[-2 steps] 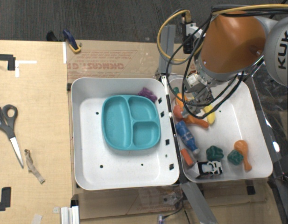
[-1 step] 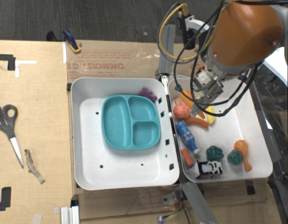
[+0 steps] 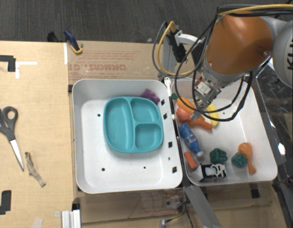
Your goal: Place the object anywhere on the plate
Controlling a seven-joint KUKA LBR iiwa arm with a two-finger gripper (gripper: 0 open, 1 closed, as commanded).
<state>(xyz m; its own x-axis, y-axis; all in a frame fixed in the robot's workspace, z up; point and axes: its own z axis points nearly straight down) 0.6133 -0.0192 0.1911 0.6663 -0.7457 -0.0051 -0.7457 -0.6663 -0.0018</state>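
Observation:
A teal divided plate point(image 3: 134, 124) lies in the left bin point(image 3: 89, 165), with nothing on it. My gripper point(image 3: 198, 107) hangs low over the back left of the right bin point(image 3: 260, 127), mostly hidden under the orange wrist band. Right below it lie an orange carrot-like toy point(image 3: 199, 122), a second orange piece point(image 3: 183, 112) and a yellow piece point(image 3: 210, 109). I cannot see anything held in the gripper. A small purple toy point(image 3: 150, 96) rests in the left bin, just behind the plate's far right corner.
The right bin also holds a blue bottle point(image 3: 190, 139), two green toys point(image 3: 218, 155) point(image 3: 239, 161), an orange pear-shaped toy point(image 3: 247, 152), a small orange piece point(image 3: 190, 160) and a black-and-white toy car point(image 3: 213, 171). Scissors point(image 3: 8, 127) lie on the bench at left.

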